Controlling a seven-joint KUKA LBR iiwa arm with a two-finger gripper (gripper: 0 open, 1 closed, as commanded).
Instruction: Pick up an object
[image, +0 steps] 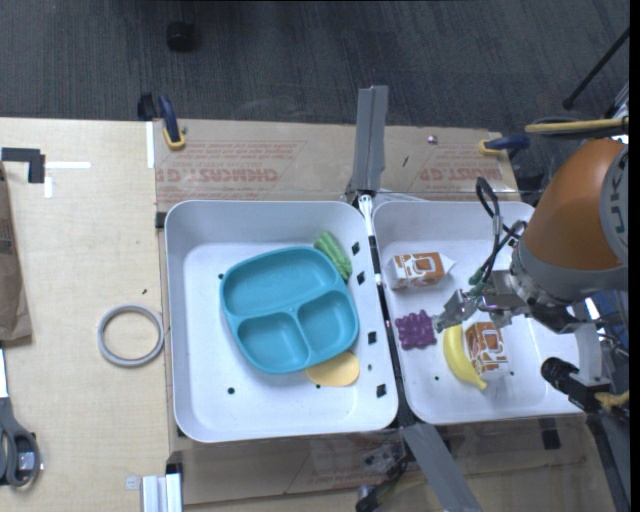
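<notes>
Two cartons (418, 268), one banana (459, 357), one grape bunch (415, 329).

Tool (458, 312) over right bin (520, 405), just above banana (458, 358), beside grapes (415, 329).

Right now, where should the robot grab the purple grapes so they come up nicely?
Probably from straight above, closing on the middle of the purple grapes. The bunch lies flat and lumpy on the floor of the right bin, with bare floor above and below it. The banana sits close on its right, so the tool should close along the free direction, away from the banana.
</notes>
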